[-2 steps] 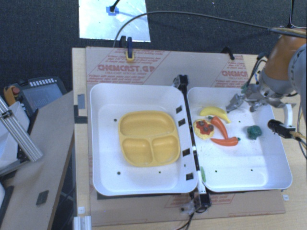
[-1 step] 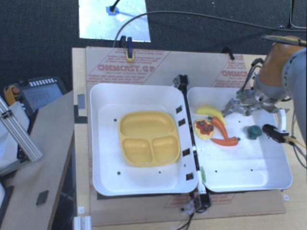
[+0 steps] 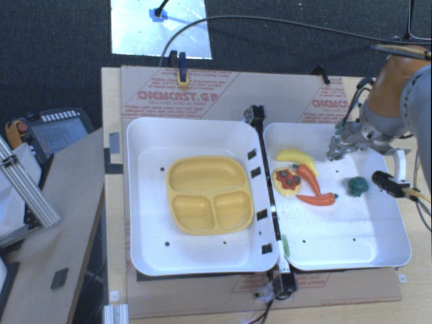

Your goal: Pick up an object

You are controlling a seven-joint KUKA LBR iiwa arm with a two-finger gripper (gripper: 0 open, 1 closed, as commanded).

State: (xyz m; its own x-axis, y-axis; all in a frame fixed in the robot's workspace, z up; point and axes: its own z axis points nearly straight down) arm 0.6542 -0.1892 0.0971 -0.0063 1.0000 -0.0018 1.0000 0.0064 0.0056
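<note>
- Nearest the camera, along the bottom of the camera view, runs the front rim of the two white bins, with the left bin point(image 3: 145, 248) and the right bin point(image 3: 351, 245) meeting at a black-clipped seam in the middle.
- Inside the left bin sits a yellow divided tray point(image 3: 208, 194) with three compartments, lying flat near the bin's centre.
- Toward the back left part of the right bin lies a cluster of toy food: a yellow banana point(image 3: 295, 156), an orange carrot point(image 3: 309, 177) slanting across it, a pizza slice point(image 3: 287, 181) with red topping just beside the seam, and a red chili pepper point(image 3: 317, 198) in front of them.
- A green broccoli piece point(image 3: 357, 185) lies apart from the cluster, to its right.
- From the right the grey arm with its orange band reaches over the right bin; the gripper point(image 3: 337, 150) hangs near the bin's back wall, just right of the banana, with nothing visibly between its fingers. Whether those fingers are apart or together cannot be told.
- Under both bins lies a sheet of printed cardboard point(image 3: 202, 90), and a silvery square panel point(image 3: 158, 15) rests on the dark floor behind.
</note>
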